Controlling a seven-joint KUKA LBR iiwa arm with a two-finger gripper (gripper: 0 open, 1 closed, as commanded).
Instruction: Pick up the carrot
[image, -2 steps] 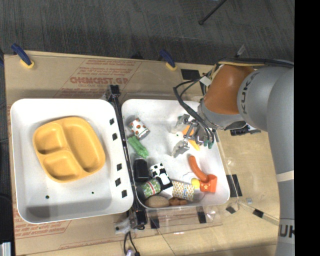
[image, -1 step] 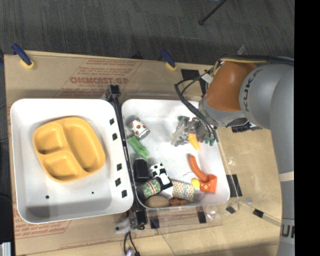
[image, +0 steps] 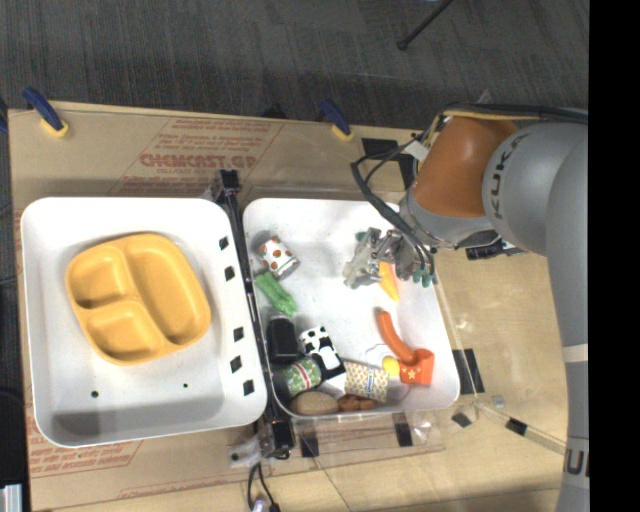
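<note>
Gripper (image: 372, 262) over right bin (image: 330, 215), far-right part; finger state cannot tell. Carrot (image: 394, 338) right of centre, near orange toy. Likely light, stiff, smooth plastic; grasp mid-body across width.

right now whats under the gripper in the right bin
Under the gripper, a yellow-orange piece pokes out onto the right bin floor; it may be the carrot. Its upper end is covered by the gripper.

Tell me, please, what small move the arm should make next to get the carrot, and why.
Probably lift straight up, slowly. The gripper is low in the right bin, and a small orange piece, likely the carrot, shows at its tip; whether it is truly held is unclear.
</note>
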